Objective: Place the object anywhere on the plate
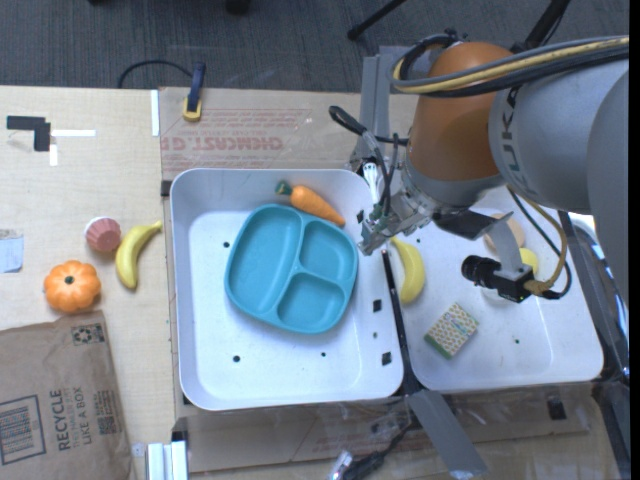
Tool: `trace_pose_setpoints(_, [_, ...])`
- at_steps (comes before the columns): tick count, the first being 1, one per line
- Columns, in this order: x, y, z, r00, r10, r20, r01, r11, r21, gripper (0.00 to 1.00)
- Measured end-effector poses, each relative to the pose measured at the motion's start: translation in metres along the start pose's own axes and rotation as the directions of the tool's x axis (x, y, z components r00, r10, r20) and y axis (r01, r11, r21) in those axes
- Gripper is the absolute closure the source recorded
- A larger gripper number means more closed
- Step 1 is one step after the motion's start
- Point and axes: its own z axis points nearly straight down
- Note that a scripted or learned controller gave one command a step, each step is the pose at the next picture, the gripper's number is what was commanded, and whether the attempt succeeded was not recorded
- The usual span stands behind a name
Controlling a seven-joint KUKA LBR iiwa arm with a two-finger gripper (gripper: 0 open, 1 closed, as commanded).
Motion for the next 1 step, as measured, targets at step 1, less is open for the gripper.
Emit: trace_pose_setpoints(1, [0.0213,0.0255,0.0081,0.935,-0.354,0.002,0.354,0.935,-0.003,1.0])
